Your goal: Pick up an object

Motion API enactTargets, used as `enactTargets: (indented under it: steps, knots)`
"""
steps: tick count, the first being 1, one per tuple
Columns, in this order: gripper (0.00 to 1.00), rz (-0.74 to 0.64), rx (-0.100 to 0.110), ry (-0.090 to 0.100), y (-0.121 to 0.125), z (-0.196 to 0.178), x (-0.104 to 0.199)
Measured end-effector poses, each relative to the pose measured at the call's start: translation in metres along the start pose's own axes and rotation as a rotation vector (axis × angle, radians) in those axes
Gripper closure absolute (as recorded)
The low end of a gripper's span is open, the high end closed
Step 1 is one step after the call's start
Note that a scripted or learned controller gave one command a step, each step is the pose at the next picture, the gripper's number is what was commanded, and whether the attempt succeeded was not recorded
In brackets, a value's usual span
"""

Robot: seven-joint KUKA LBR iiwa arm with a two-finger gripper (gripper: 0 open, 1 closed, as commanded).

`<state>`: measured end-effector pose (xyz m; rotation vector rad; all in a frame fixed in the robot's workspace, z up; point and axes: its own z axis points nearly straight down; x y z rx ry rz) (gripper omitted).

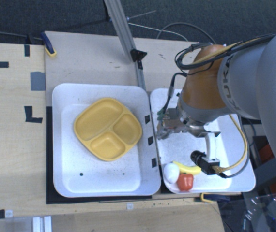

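I am looking down at the bench [87,62] with its two white bins side by side. My arm [210,88] reaches in from the right of the view and hangs over the right bin [239,178]. The claw [163,128] is low over this bin, close to its left wall, about halfway along that wall. The big grey and orange arm hides most of it, so I cannot tell if the claw is wide or narrow, or if it holds anything.

Three small things lie bunched up in the near left corner of the right bin. A white ball [170,171] sits right by the left wall. A yellow banana [189,168] lies just beside it, touching it. A red thing [186,181] sits by the near wall, touching the other two. All three are closer to the near edge than the claw is, and there is bare bin floor between them and the claw.

The left bin [63,129] holds a yellow plate [108,128] with three parts. It lies flat, turned at a slant, around the middle of its bin. The wall between the bins stands between the plate and the claw.
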<state>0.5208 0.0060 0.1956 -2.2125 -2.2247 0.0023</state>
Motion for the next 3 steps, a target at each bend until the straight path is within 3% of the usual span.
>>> enactTargets:
  steps: [1,2,3]
  knots:
    - [1.0,-0.002,-0.002,0.0,-0.006,-0.018,0.051]
    - [1.0,-0.002,-0.002,0.0,-0.028,-0.041,0.093]
    - [0.0,0.002,-0.001,-0.002,-0.028,-0.04,0.09]
